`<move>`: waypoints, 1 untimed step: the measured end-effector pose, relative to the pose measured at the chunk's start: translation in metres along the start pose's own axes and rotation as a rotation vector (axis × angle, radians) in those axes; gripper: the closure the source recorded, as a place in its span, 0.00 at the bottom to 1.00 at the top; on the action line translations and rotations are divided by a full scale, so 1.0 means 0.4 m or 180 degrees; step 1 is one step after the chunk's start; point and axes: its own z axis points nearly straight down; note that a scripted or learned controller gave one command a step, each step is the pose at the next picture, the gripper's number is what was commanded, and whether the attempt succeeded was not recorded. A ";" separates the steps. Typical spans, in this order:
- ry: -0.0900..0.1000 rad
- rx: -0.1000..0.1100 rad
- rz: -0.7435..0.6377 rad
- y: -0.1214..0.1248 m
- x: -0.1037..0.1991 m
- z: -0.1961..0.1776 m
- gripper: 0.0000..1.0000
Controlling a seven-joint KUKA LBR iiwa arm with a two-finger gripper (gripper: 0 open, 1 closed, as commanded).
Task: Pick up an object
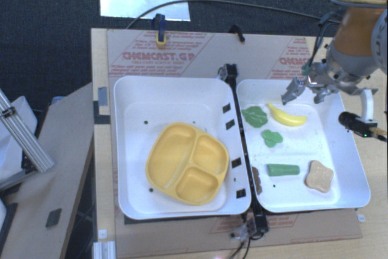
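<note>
Over right bin's (339,191) far edge, gripper (303,93) hovers, fingers apart, holding nothing; banana (287,116) lies just below it, likely target; other toy foods lie nearer camera.

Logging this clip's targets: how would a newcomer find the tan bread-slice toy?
Start at the right-hand shallow white bin. Go to its near right corner, where the flat tan bread-slice toy lies beside the green rectangular block. It alone is tan; its neighbours are green or yellow.
</note>
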 end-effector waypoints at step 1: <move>-0.0005 -0.0037 -0.0007 0.007 0.000 -0.017 0.00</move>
